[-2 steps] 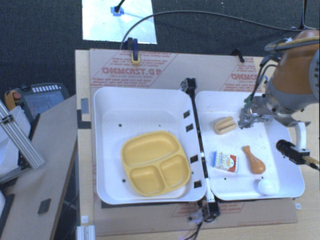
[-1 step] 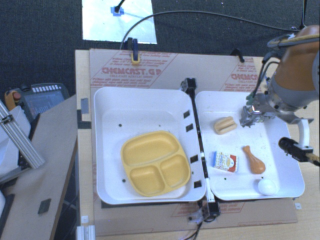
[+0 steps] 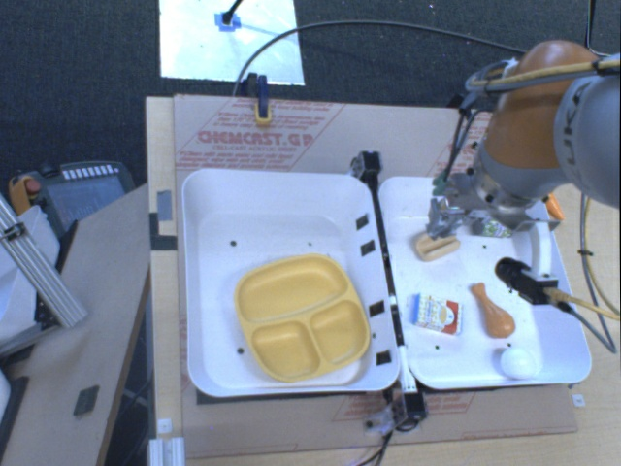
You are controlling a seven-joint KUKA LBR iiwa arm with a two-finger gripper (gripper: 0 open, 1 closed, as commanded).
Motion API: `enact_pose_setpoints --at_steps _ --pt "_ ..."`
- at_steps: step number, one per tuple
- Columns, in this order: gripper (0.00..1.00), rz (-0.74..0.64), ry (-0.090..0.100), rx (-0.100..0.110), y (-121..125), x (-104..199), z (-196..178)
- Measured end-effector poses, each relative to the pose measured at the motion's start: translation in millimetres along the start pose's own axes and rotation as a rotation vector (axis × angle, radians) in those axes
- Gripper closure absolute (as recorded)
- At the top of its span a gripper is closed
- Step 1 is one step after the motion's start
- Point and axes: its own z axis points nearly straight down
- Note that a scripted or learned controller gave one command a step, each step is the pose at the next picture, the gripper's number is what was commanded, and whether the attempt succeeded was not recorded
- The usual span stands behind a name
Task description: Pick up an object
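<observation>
Even overhead light, slightly soft focus

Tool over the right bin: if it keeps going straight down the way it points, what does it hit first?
Most likely the tan block, which lies right under the tool on the right bin floor. From this slanted view I cannot judge the remaining gap.

We find the arm [image 3: 543,115] entering from the right, bent steeply downward, its gripper [image 3: 442,223] lowered at the far right of the scene.
</observation>
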Motion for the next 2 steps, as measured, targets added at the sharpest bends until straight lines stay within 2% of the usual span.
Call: enact_pose_setpoints --at_steps 2 --pt "1.00 -0.001 0.001 0.000 29 107 16"
